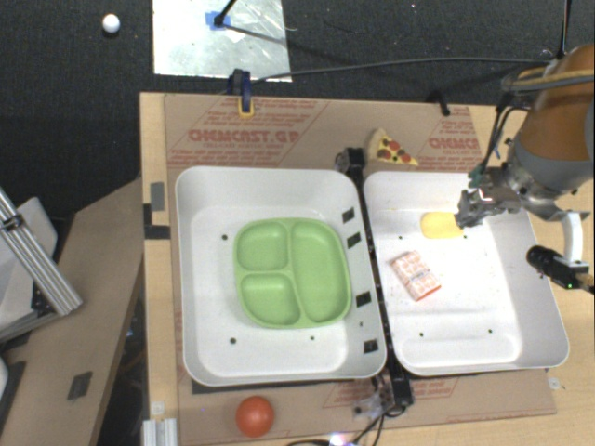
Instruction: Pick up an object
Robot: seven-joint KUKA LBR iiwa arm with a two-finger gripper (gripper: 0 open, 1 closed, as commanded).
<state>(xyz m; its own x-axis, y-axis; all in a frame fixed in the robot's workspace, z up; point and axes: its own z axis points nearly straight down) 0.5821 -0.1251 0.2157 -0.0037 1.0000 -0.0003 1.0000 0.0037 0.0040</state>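
Camera view: gripper [468, 208] blurred, partly hiding yellow object [439, 225].

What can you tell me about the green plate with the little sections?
The green plate is pale lime green and looks like smooth plastic. It has rounded corners and three sunken compartments: two smaller ones on the left, one above the other, and one long one down the right side. Raised ridges separate them. It lies flat, slightly turned, in the middle of the left white bin, resting on the bin's floor. Nothing lies in its compartments, and nothing else touches it.
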